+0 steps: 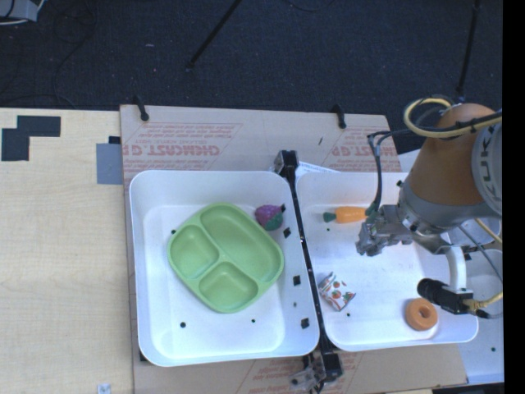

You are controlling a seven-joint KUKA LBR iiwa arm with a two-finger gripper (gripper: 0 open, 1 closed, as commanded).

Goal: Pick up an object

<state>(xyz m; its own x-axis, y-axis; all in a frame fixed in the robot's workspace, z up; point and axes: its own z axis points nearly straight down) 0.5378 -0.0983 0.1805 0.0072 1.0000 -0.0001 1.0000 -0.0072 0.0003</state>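
My gripper hangs over the middle of the right bin, just below and to the right of an orange toy carrot with a green top. A small crumpled wrapper with red print lies lower left of the gripper. At the bin's lower right rests an orange doughnut ring. Nothing shows between the gripper's fingers.
The left bin holds a green divided plate and a purple berry-like toy at the plate's upper right. A black divider runs between the bins. The arm covers the right bin's upper right part.
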